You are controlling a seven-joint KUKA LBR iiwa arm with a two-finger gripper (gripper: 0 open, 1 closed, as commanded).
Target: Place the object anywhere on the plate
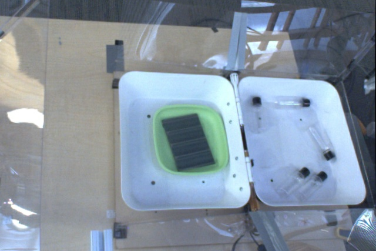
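Note:
A square green plate [220,139] sits in the middle of the left white bin [134,144]. On the plate lies a dark grey ribbed rectangular block [187,141], flat and turned slightly off the plate's edges, covering most of its centre. Several clear vials with black caps lie in the right white bin [346,144]: one near the back [289,103], one at the back left [257,111], one toward the right [321,142], and a pair at the front [295,180].
The two bins meet along a seam [241,138] at mid-view. A metal post [237,44] rises behind the seam. Bare wooden bench [64,126] stretches to the left. A grey ribbed part [362,232] pokes in at the bottom right corner.

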